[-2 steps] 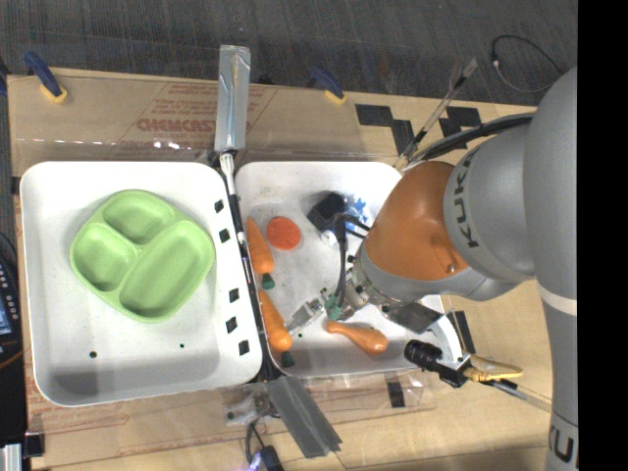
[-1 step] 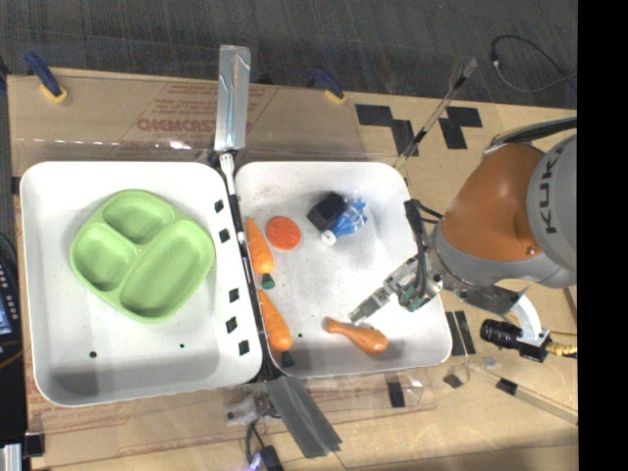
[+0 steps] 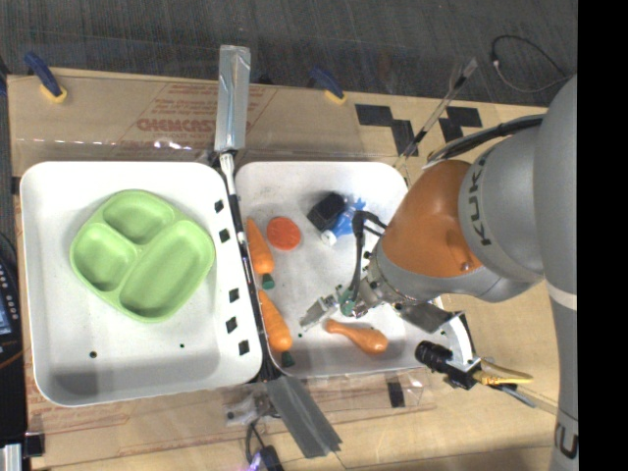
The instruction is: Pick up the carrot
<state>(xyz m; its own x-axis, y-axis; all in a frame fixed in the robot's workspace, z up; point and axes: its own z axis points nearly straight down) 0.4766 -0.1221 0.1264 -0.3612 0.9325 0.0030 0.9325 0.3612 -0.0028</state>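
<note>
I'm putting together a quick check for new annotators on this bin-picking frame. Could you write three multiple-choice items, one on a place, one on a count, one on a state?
1. Where does the green divided plate lie?
A. In the left bin
B. In the right bin
C. On the cardboard outside the bins

2. How many carrots lie along the right bin's left wall?
A. None
B. Two
C. Five

3. What is the state of the plate's compartments?
A. Full of carrots
B. Holding an orange disc
C. Bare, nothing in them

Answers:
1 A: the plate rests on the left bin's floor.
2 B: the upper carrot and the lower carrot lie end to end by the divider.
3 C: plain green surface shows in all three compartments; the orange disc lies in the right bin.
</note>
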